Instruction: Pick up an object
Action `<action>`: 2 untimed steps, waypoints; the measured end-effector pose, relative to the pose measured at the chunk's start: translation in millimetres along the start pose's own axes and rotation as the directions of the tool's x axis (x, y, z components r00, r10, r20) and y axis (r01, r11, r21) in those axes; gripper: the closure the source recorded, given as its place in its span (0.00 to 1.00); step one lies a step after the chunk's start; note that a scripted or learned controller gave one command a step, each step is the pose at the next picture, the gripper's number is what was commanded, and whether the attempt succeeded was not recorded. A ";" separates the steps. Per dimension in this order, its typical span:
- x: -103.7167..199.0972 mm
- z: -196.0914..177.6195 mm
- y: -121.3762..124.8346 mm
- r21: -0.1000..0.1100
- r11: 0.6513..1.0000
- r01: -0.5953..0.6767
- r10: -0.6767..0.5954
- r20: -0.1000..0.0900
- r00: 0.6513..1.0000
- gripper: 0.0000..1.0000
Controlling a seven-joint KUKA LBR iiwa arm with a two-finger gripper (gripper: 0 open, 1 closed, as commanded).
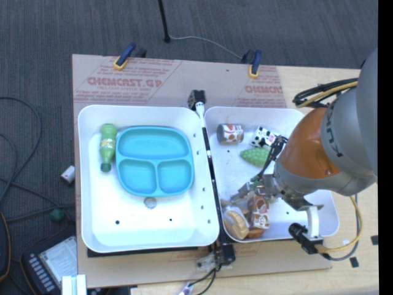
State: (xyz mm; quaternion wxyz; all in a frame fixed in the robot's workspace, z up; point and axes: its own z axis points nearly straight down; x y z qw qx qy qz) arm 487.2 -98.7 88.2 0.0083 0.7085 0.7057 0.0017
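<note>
Grey gripper [256, 196] — low over carton [261, 212].

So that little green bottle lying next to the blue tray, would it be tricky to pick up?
Probably somewhat. The green bottle lies on its side and looks round, so it may roll if nudged. It looks like smooth plastic, likely light but slippery. It sits close beside the blue tray, leaving little room on that side.

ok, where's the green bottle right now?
In the camera view, the green bottle lies in the left bin, along that bin's left side, right beside the left edge of the blue divided tray.
</note>
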 end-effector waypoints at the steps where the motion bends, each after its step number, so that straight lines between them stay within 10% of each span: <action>1: 0.7 -9.9 0.5 0.002 1.000 0.001 -0.001 -0.003 1.000 1.00; 2: 53.0 -95.6 107.1 0.013 1.000 0.006 -0.005 -0.008 1.000 1.00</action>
